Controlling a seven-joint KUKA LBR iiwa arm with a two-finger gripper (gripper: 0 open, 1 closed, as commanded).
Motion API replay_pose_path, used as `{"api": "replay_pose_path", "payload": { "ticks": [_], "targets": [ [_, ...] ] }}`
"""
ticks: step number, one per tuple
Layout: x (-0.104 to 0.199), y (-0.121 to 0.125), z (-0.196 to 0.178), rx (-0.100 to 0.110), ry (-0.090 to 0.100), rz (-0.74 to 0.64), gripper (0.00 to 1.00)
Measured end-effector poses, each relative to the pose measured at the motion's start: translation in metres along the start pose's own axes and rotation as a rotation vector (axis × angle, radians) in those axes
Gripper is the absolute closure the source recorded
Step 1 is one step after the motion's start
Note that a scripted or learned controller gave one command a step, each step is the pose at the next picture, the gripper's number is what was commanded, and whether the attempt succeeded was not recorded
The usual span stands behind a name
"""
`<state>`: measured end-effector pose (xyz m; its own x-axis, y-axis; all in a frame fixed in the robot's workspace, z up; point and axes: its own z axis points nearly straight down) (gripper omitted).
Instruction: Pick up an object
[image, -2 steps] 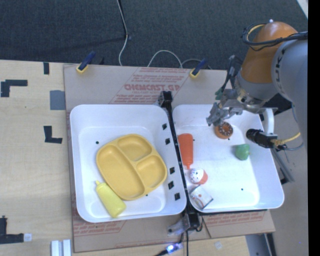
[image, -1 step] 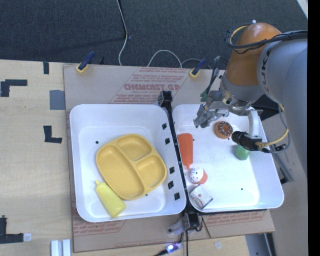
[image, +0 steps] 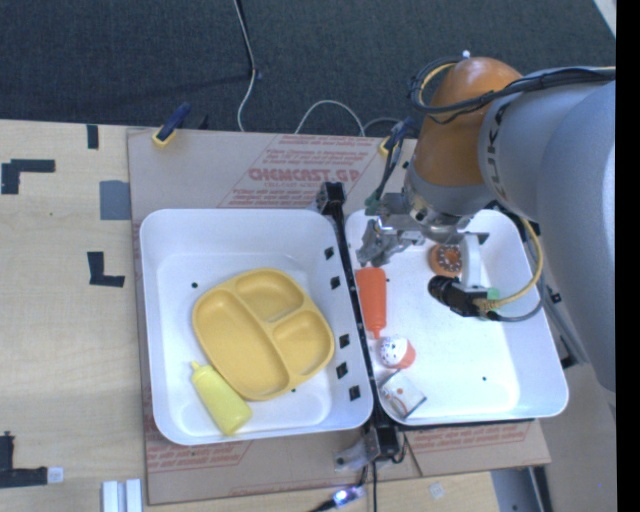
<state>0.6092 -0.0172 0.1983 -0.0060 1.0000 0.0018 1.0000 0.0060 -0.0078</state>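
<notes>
arm over right bin | fingers — opening unclear — just above orange carrot

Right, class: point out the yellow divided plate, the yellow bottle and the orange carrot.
yellow divided plate (image: 262, 332), camera view, centre ridge
yellow bottle (image: 220, 398), camera view, middle of its body
orange carrot (image: 373, 298), camera view, mid-length

Bench with cardboard and two bins
A cardboard sheet covers the wooden bench; the two white bins rest on it side by side.
</notes>
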Motion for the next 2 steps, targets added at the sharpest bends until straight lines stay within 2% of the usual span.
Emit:
{"api": "replay_pose_path", "payload": {
  "ticks": [2],
  "targets": [
    [0.116, -0.013, -0.024, -0.002, -0.001, -0.002, 1.0]
  ]
}}
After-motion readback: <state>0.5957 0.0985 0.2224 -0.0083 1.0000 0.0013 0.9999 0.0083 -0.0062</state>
